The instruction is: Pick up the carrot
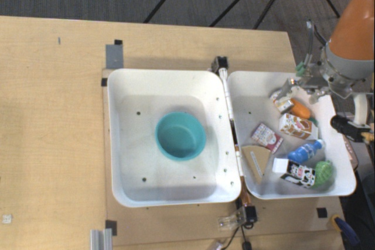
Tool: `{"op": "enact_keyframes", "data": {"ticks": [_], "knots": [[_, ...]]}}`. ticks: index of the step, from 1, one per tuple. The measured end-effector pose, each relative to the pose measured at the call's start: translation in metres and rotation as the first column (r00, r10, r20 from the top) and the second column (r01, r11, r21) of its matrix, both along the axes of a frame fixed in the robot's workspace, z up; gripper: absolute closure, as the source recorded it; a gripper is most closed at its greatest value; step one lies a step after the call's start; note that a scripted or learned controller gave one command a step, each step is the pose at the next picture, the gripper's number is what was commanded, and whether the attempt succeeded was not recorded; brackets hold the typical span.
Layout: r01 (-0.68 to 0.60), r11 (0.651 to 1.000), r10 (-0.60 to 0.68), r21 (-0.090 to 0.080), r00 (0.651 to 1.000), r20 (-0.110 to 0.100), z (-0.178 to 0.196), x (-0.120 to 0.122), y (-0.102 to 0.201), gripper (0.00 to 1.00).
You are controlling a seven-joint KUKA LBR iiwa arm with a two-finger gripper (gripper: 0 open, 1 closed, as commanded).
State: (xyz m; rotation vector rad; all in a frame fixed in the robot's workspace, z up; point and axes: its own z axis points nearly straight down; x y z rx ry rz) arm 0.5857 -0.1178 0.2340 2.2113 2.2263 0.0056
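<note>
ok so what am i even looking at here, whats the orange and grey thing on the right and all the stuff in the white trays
You are looking down at a slant from one fixed camera above a wooden bench. The orange and grey shape at the right is a robot arm; its gripper hangs over the far end of the right bin. Two shallow white bins sit side by side. The left bin holds a teal bowl. The right one holds the carrot, which the arm is meant to pick up, plus small packets, a blue bottle, a green ball-like item and a flat tan piece. I cannot tell whether anything is gripped.
</note>
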Motion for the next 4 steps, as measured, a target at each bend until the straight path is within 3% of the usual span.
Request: {"op": "enact_keyframes", "data": {"ticks": [1, 2, 3, 4], "knots": [[0.114, 0.994, -0.114, -0.001, 0.994, 0.000, -0.038, 0.020, -0.078, 0.00], [-0.020, 1.000, 0.020, -0.002, 1.000, 0.004, -0.146, 0.036, -0.076, 0.00], [-0.022, 1.000, 0.022, -0.004, 1.000, 0.013, -0.130, 0.039, -0.076, 1.00], [0.357, 0.934, -0.357, 0.001, 0.934, 0.002, -0.068, 0.030, -0.050, 1.00]]}}
